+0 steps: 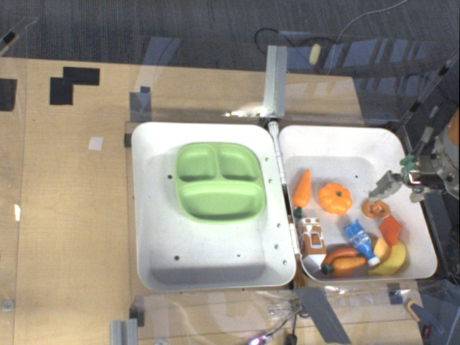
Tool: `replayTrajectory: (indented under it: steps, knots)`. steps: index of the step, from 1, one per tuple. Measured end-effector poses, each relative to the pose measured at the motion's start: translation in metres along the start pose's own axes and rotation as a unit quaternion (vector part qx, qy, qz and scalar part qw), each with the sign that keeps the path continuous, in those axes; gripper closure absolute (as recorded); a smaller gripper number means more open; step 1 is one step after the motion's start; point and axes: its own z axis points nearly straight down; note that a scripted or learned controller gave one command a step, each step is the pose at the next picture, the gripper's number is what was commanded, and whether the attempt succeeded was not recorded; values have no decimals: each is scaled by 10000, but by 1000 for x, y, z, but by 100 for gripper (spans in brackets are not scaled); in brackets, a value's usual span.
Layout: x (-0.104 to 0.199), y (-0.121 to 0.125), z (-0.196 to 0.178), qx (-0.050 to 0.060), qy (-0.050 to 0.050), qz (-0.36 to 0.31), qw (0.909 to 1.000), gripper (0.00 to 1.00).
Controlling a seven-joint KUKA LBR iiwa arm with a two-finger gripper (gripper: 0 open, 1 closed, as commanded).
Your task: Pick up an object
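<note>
While the gripper (384, 185) hovers over the right bin (338, 144), claw state untellable, nothing is lifted yet: the nearest object, a small orange ring (374, 208), lies just beneath.

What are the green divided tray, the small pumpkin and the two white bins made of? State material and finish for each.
Green tray: likely moulded plastic, matte; even colour, rounded compartment edges, soft highlights.
Pumpkin: probably toy plastic or rubber, slightly glossy; uniform orange, smooth ribs, too small to say which.
White bins: seemingly thin formed plastic, semi-gloss; rounded corners, soft glare at the rims.
</note>
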Motion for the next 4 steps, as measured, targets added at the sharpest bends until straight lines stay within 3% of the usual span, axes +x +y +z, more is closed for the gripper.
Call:
replayTrajectory:
  steps: [1,2,3,4]
  knots:
    - [41,23,155,8,4,-266,9996,0]
    - [58,9,80,-6,3,-322,9995,0]
    - [5,73,181,-33,5,2083,9781,0]
    - [7,75,171,-53,11,2045,9788,100]
